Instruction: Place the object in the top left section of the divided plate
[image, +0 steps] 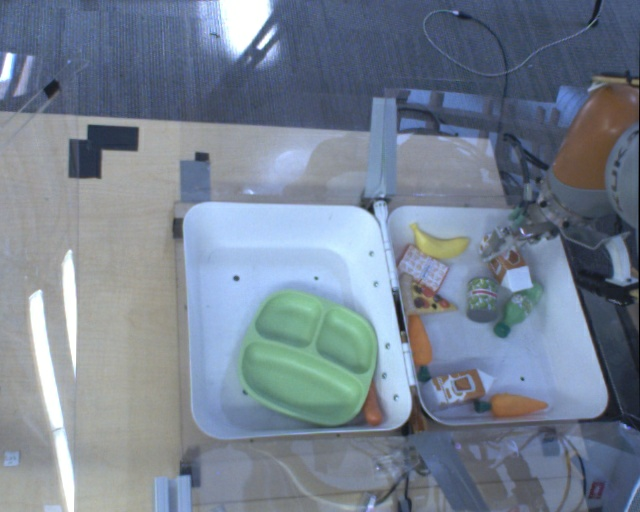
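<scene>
The green divided plate lies in the left bin, toward its front right, with two small sections on its far side and one large section in front. Nothing rests in any of the sections. My gripper hovers over the back right part of the right bin, just above a small brown and white box. A yellow banana lies to its left. I see nothing held in the gripper.
The right bin also holds a checkered box, a pizza slice, a can, a green bottle, two carrots and a small carton. An orange item lies by the plate's front right edge.
</scene>
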